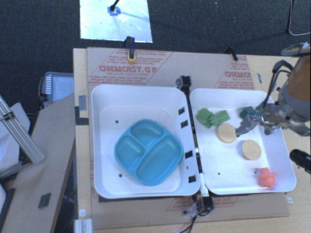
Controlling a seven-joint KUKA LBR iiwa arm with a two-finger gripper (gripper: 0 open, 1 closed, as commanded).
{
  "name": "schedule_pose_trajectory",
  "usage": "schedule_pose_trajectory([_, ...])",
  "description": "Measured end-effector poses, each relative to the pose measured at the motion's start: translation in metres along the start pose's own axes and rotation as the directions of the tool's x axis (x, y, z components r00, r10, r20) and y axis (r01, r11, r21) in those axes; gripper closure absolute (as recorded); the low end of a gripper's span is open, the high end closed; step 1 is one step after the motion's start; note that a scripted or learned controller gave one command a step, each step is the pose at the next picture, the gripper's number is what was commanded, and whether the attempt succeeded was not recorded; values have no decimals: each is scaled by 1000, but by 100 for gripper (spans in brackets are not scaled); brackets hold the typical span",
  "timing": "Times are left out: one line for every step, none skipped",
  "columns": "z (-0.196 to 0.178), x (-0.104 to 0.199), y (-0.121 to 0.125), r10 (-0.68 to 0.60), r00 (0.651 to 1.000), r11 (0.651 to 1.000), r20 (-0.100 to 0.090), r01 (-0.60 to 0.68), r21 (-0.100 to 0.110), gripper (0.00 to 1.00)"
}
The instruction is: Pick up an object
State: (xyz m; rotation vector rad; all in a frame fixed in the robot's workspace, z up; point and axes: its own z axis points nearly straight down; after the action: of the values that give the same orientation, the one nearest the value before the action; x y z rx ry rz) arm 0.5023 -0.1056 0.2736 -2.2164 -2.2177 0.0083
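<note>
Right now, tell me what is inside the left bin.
A blue divided plate lies in the left bin, its three compartments bare. Whatever is beneath the plate is covered.

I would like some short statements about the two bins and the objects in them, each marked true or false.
1. The blue divided plate lies in the left bin. True.
2. The right bin holds two round tan pieces. True: one beside the green object, one nearer the front.
3. The pink object lies on the blue plate. False: it lies in the right bin's front corner.
4. The hand is over the left bin. False: it is over the right bin.
</note>
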Motion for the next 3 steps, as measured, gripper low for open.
schedule_pose_trajectory([-5,0,2,-2,1000,1000,1,2,-10,0])
schedule_pose_trajectory([39,-3,7,-1,1000,1000,1,1,-7,0])
schedule_pose_trajectory([100,-2,12,0,1000,1000,0,0,-5,0])
